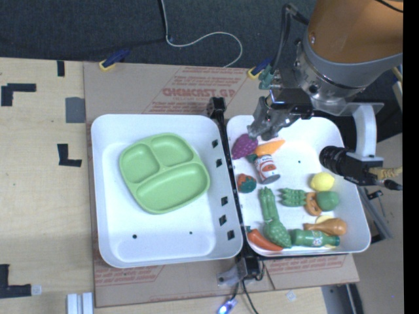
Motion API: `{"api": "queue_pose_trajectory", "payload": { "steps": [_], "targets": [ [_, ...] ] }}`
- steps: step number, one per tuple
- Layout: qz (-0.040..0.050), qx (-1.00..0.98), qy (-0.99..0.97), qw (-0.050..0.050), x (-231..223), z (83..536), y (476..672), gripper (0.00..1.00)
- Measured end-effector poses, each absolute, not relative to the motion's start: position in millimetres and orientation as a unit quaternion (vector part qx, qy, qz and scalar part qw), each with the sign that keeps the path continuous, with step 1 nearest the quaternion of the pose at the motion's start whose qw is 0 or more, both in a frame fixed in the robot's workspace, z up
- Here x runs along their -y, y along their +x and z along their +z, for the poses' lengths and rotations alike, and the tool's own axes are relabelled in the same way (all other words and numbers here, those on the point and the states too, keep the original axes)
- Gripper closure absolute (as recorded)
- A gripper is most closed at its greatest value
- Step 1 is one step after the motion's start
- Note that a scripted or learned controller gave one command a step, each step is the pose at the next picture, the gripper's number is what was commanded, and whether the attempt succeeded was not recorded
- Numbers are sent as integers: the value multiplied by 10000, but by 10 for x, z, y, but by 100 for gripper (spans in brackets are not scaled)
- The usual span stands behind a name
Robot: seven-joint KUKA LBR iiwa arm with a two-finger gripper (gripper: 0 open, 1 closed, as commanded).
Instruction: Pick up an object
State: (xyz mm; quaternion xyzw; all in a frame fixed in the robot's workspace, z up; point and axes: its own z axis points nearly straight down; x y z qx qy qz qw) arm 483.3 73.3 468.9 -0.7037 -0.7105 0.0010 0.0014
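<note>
My gripper (262,128) hangs low over the back left part of the right bin (337,136). Its tip is just above a purple toy (243,147) and right beside a small orange carrot (271,146). A red and white can (266,168) stands just in front of them. I see nothing held. Further forward in that bin lie a teal and red piece (247,184), a long green vegetable (267,205), a yellow lemon (322,182), a green lime (328,200) and a brown drumstick (331,226).
The left bin (105,175) holds a green divided plate (165,172). A green bottle (315,239) and an orange-red piece (260,241) lie along the right bin's front wall. A black camera mount (340,162) juts in from the right.
</note>
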Motion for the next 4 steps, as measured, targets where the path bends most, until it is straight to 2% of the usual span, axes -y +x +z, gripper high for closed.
{"api": "queue_pose_trajectory", "payload": {
  "steps": [1,2,3,4],
  "targets": [
    [46,7050,-7092,33,32,3660,4826,100],
    [-19,7081,-7061,-18,-66,4421,4840,100],
    [-13,7095,-7047,-9,-699,4751,5075,100],
    [-14,7067,-7075,-15,-247,5378,4829,100]
  ]
}}
